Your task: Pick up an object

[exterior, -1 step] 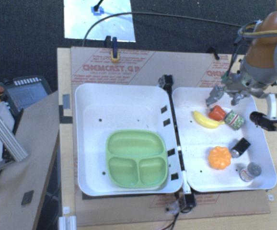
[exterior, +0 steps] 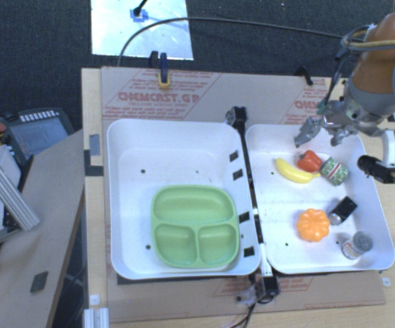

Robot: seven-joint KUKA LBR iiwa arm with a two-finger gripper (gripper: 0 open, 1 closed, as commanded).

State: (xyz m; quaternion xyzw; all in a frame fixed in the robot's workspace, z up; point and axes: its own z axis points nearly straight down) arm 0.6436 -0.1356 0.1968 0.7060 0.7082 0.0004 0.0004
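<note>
Objects to pick from all lie in the right bin [exterior: 273, 251], and not one has been lifted yet, so the job looks like it has only just begun.

On the left side, the left bin [exterior: 129, 149] holds a green plate [exterior: 195, 225] with three parts in it. That plate sits flat near the front.

In the right bin, a yellow banana [exterior: 293, 171] lies next to a red pepper [exterior: 309, 160], and a little green-and-white can [exterior: 334, 171] touches the pepper. Lower down sit an orange pumpkin [exterior: 313, 225], a small black block [exterior: 343, 210] and a silver can [exterior: 355, 244].

Up at the back right, the gripper [exterior: 324, 133] hangs above the pepper. Its two fingers are spread apart with nothing between them. My guess is it must go down, close on one toy and lift it.
</note>
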